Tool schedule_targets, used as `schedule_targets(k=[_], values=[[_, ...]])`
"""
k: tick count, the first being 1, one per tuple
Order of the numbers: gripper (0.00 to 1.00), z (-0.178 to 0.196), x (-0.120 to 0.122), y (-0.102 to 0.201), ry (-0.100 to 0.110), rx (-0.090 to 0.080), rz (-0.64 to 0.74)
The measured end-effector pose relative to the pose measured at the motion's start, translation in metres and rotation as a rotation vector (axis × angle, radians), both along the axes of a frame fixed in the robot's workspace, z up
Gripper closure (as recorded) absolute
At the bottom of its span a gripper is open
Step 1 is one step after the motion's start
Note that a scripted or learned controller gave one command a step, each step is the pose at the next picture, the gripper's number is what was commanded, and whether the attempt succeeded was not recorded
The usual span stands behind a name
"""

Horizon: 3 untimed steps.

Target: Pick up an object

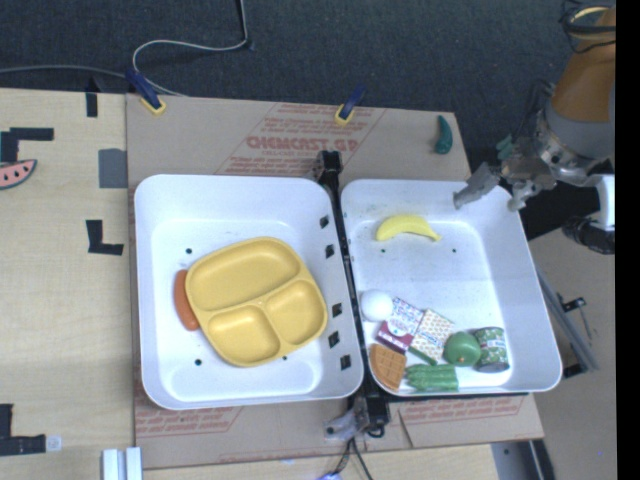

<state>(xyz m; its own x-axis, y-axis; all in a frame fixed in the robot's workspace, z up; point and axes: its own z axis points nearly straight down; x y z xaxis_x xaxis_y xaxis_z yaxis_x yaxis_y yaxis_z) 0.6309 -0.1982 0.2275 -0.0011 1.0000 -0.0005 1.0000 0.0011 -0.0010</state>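
Nearest me in the right bin [520, 268], a heap of small items [435, 343] crowds its front edge. Behind it lies 1 banana [407, 229], alone (the easier pick, I'd say). Above the bin's far right corner hangs the gripper [492, 186], fingers spread, holding nothing; it should drop squarely over the banana.

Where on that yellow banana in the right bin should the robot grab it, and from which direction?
Probably at the middle of the banana, coming straight down from above. It lies flat on the right bin floor, alone, well apart from the clutter at the near end. Its curve runs left to right in the camera view, so closing across its narrow width at the thick middle looks safest. The gripper is above the bin's far right corner.
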Motion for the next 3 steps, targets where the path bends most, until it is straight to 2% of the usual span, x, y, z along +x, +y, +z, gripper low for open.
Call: schedule_targets(k=[1,2,3], values=[[0.0,-0.139,0.001,0.078,0.0,0.001,0.001],[0.0,-0.143,0.035,0.096,0.011,0.001,-0.002],[1.0,-0.136,0.032,0.095,0.024,0.0,-0.003]])
